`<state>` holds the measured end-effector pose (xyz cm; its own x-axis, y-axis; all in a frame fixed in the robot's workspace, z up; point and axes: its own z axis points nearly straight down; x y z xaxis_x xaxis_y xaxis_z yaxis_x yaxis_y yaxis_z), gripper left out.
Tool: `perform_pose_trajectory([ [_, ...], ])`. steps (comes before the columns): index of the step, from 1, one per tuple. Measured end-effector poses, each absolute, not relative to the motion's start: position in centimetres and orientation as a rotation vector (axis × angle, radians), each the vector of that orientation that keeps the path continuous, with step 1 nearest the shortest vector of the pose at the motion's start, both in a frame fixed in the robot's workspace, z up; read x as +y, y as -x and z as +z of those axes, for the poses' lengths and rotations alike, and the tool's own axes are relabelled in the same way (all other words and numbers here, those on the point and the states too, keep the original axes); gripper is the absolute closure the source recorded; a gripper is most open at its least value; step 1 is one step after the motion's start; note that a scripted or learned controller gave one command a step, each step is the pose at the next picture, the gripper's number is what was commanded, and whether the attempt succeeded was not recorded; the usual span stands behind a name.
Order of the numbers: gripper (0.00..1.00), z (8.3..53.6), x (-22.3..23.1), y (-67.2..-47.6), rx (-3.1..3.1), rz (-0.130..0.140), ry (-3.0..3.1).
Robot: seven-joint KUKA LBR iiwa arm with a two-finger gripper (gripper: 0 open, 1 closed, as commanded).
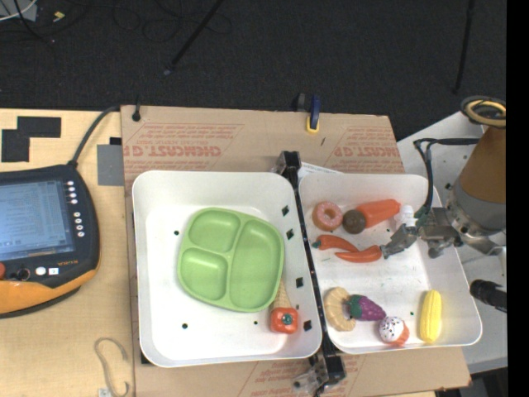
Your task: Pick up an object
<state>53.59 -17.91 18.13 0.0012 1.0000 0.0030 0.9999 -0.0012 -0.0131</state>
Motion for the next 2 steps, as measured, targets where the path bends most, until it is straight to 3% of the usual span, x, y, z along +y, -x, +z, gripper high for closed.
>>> perform_pose_trajectory([
  [1, 0.00, 18.7, -18.0, -53.9, -2.221, 0.001, 2.220],
  [2, 0.00, 14.3, -18.0, -54.0, -2.218, 0.005, 2.215],
])
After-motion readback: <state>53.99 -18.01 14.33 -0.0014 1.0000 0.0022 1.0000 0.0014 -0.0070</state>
